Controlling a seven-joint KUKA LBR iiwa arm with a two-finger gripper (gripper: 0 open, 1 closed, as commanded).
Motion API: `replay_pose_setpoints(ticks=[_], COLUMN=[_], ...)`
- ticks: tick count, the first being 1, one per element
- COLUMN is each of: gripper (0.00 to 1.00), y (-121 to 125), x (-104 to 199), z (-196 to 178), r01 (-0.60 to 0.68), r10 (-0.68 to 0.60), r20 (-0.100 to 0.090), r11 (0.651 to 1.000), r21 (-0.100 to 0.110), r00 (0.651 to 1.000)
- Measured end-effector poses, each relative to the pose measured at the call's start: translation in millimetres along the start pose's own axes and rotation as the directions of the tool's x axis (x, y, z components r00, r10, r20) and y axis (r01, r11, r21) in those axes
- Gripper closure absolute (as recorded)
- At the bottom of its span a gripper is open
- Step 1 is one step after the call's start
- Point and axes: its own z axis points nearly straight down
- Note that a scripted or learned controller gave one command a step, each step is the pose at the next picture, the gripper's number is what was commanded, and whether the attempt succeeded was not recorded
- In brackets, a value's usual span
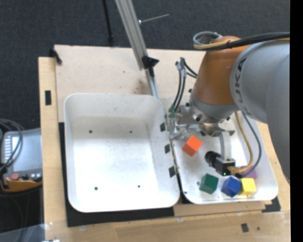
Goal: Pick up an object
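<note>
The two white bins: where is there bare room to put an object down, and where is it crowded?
The left bin offers a wide bare floor between all four walls. The right bin is crowded: the arm hangs over its upper part, the orange block sits mid-bin, and the green block, blue block and yellow block line its near wall.

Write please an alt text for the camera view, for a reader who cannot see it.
A grey and orange robot arm reaches from the right over the right bin, above an orange cube. A green cube, a blue cube and a yellow cube lie in a row near that bin's front edge; the left bin sits beside it.
</note>
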Motion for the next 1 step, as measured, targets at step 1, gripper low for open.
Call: replay_pose_setpoints(ticks=[1], gripper=[1.00], y=[5.4], x=[48.3], z=[4.8], r01=[0.000], r10=[0.000], r20=[0.001], r11=[1.000], r21=[0.001], r00=[1.000])
